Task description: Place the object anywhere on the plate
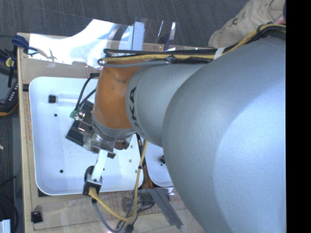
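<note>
- Camera view, left part: small object (56, 99) lying flat on the floor of the left bin (35, 144), near the bin's upper left corner as seen here.
- Long axis running across the view, left to right and almost level; dark square end pointing left, faint clear tube-like body trailing right toward the arm's cables.
- Well clear of the bin wall, and apart from the gripper (77, 129).
- Gripper seen as a dark block low over the middle of the left bin, below and to the right of the object; cannot tell whether open, closed or gripping anything.
- Left bin: white, shallow, with rounded corners; a few tiny dark specks (61, 171) on its floor, too small to identify.
- Right bin (158, 171): a strip of white floor and rim just beside the left bin, the rest covered by the arm.
- Arm (218, 130): broad and grey, reaching in from the right, with the orange band (114, 98) above the left bin's right half.
- Bench (63, 205): pale wood framing the bins, with a small black block (36, 216) near the lower left corner.
- Crumpled shiny sheet (80, 42) along the bench's far edge, above the left bin.
- Room: black-and-yellow device (7, 93) at the left edge, dark grey carpet (121, 4) beyond the bench, beige cloth (252, 13) at the upper right.
</note>
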